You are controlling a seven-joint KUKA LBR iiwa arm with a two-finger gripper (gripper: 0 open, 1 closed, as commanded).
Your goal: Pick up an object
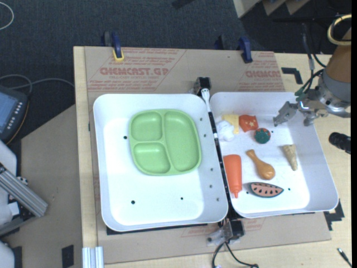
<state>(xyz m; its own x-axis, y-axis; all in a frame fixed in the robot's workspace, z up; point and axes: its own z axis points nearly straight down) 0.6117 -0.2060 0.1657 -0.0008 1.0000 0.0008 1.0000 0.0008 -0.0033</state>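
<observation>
Item: my claw [290, 114], over the upper right of the right bin [329, 180]; whether it is spread or pressed together I cannot tell; nothing seen pinched.

Nearest to claw: green-red ball [262, 135], at 8 o'clock, near. Judged the easiest target; round, no long axis to match.

Next: red block [248, 122], at 9 o'clock.

Next: tan cone [289, 156], at 6 o'clock, long axis 11-to-5.

Farther: drumstick [261, 164], carrot [234, 174], melon slice [265, 190], 7 o'clock.
</observation>
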